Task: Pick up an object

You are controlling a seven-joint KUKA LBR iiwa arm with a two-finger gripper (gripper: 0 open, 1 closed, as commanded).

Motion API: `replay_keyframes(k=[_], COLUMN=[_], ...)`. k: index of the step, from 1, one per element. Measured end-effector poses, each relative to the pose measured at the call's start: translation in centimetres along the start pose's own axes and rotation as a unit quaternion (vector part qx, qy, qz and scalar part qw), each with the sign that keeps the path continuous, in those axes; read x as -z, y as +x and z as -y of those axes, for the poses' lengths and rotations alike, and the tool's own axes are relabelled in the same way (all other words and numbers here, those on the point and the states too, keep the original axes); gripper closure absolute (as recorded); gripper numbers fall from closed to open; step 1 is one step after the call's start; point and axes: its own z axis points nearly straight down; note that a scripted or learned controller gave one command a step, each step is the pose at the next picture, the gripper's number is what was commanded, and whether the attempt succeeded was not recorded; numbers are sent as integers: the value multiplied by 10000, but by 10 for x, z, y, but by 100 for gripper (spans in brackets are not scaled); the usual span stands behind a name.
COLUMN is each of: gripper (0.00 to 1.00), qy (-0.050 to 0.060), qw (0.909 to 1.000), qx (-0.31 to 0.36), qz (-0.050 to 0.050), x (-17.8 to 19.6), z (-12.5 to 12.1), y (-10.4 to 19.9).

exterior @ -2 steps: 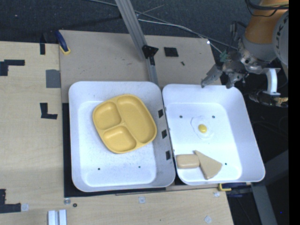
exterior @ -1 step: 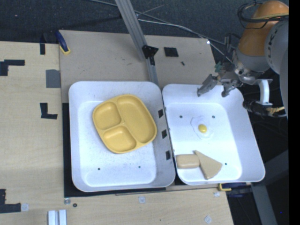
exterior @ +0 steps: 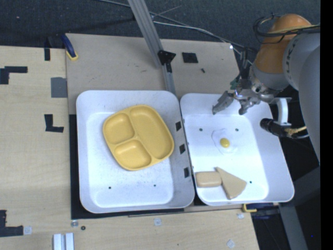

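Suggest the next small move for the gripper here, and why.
Probably lower the gripper toward the small yellow egg-like piece: its fingers look spread, hold nothing, and hang over the right white bin at its far end, with that piece just nearer the camera.

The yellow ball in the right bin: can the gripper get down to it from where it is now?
Probably yes. The ball lies alone on the bin floor, and the open gripper hangs just beyond it with nothing between them.

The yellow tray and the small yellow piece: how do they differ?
The tray is large, the yellow piece tiny. The tray has three compartments; the piece looks like a plain round lump. The tray lies in the left bin, the piece in the right bin, below the gripper. Both are yellow.
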Motion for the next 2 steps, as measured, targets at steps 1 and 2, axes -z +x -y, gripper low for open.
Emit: replay_keyframes(k=[1,2], gripper=[0,100], qy=[-3,-17], qw=[10000,10000], qx=[-2,3], qz=[2,4], x=[-63,-50], z=[-2,-3], y=[-4,-3])
